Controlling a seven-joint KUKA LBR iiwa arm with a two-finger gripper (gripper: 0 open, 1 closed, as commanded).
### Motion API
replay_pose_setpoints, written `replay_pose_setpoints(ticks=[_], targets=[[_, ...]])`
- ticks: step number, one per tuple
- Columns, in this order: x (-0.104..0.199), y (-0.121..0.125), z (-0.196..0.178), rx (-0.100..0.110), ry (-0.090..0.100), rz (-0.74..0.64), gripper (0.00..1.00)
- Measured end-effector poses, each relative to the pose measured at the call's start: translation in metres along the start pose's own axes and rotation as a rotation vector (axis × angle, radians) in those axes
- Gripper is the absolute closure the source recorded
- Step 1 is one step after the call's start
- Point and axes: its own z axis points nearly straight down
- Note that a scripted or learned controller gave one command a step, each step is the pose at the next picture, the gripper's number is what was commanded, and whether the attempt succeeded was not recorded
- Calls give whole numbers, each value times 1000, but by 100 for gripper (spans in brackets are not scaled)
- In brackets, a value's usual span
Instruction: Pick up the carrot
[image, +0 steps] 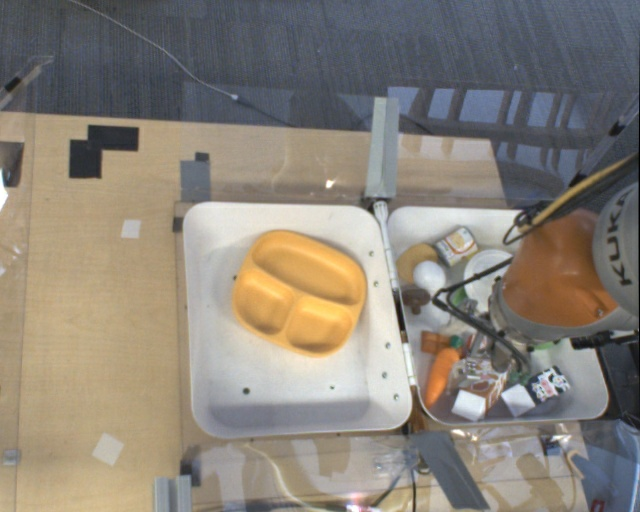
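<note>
The orange carrot (440, 372) lies in the right bin (596, 400), near its left wall and front edge, pointing toward the front. The arm's orange band hangs over the middle of that bin. My gripper (478, 366) sits low just to the right of the carrot, close beside it, among cables and small items. The view does not show the carrot held.
A yellow divided plate (298, 292) lies in the left bin (300, 415). Crowding the right bin are a white ball (430, 275), a small printed box (458, 243), white cubes (468, 404) and a black-and-white item (550, 382). A metal divider (395, 300) separates the bins.
</note>
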Motion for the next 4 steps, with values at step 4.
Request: replay_pose_setpoints(ticks=[4], targets=[[4, -9, 1, 13, 9, 416, 0]])
